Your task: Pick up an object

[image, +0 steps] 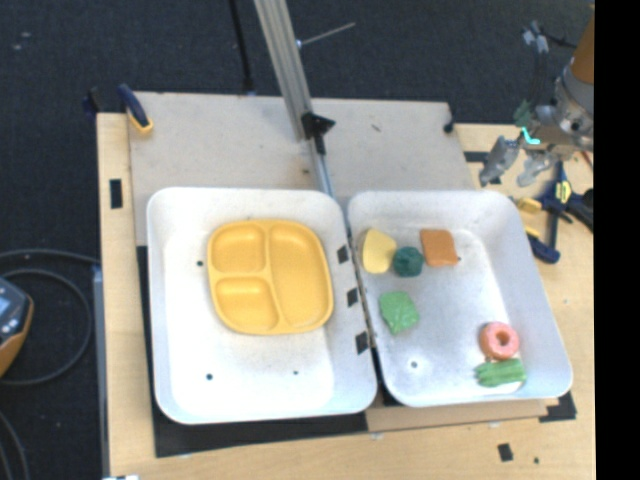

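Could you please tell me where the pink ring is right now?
The pink ring lies in the right bin, near its front right corner, just above the green piece.

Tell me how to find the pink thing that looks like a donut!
Look at the right white bin, the one without the yellow plate. Go to its near right corner, where the pink donut sits just behind a green piece. It is the one pink thing there, a ring with a hole in its middle.
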`<action>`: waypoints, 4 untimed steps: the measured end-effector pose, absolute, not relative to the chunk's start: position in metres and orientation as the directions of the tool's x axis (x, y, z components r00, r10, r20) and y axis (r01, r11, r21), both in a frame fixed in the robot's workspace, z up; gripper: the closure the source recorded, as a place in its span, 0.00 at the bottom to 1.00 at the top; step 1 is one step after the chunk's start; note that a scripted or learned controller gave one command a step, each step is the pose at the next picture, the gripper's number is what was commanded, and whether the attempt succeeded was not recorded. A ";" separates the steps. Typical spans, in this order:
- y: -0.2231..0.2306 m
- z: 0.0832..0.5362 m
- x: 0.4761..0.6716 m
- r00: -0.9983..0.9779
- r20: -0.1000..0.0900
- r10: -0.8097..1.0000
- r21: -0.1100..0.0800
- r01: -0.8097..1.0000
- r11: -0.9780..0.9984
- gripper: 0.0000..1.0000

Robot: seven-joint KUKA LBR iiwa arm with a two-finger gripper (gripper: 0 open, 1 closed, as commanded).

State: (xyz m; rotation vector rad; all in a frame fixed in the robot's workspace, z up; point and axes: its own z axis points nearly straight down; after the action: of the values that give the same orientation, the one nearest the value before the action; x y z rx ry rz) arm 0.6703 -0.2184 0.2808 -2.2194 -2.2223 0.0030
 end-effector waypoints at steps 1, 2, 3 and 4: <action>-0.218 0.283 0.671 -0.002 -0.002 1.000 0.002 1.000 0.002 0.00; -0.224 0.239 0.676 -0.001 -0.002 1.000 -0.002 1.000 0.001 0.00; -0.215 0.185 0.678 -0.004 -0.001 1.000 -0.001 1.000 0.004 0.00; -0.218 0.123 0.680 -0.006 -0.001 1.000 -0.003 1.000 0.006 0.00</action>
State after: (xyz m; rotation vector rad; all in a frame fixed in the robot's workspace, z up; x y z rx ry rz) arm 0.6803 -0.2181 0.1226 -2.2143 -2.2269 0.0049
